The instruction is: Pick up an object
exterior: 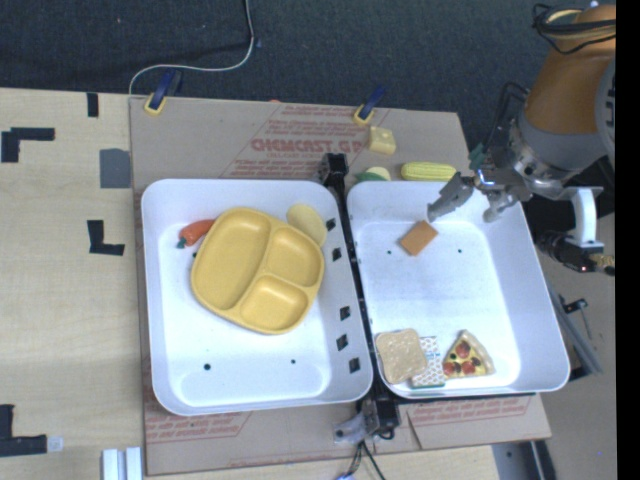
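My gripper (470, 204) hangs over the far edge of the right bin (520, 298), open, with nothing between its fingers. An orange-brown block (418, 237) lies just below and left of the fingertips, apart from them. Near the right bin's front edge lie a tan cracker-like square (400, 353), a pizza slice (467, 355) and a patterned flat piece (430, 360). The left bin (180, 368) holds a yellow divided plate (258, 268), a pale yellow piece (306, 221) beside it and an orange carrot (196, 231) partly hidden under the plate's edge.
Behind the bins on the cardboard lie a corn cob (428, 171), a green piece (374, 175) and a yellow block (381, 140). A black divider strip (345, 268) runs between the bins. Clamps hold the cardboard's far edge.
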Controlling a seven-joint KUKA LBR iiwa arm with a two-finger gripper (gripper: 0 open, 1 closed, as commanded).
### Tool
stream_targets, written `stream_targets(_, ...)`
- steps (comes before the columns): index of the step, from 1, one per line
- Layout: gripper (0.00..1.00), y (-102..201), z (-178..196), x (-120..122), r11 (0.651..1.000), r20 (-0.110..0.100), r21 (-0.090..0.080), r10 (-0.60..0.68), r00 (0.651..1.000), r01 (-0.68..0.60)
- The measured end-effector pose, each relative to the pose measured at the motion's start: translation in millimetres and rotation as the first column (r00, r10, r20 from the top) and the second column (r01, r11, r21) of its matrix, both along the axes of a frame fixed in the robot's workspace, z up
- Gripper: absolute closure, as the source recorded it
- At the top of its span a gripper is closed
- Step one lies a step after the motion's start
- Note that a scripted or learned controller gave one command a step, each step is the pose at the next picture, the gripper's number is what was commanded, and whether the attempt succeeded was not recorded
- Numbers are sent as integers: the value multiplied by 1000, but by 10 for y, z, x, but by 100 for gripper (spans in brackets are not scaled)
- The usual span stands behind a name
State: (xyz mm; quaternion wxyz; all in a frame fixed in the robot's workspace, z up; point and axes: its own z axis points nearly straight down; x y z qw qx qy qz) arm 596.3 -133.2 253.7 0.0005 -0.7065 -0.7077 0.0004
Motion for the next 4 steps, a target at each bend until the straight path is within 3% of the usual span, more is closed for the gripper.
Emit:
stream_targets(1, 0, -232, -643, 724, 1000, 5, -4, 1, 1000, -1)
stream_targets(2, 0, -306, -1738, 563, 1000, -1, -2, 0, 1000, 0)
stream_targets(3, 0, 132, -1688, 531, 1000, 1, -2, 0, 1000, 0)
stream_targets(4, 100, 136, -1594, 532, 1000, 0, -1, 1, 1000, -1)
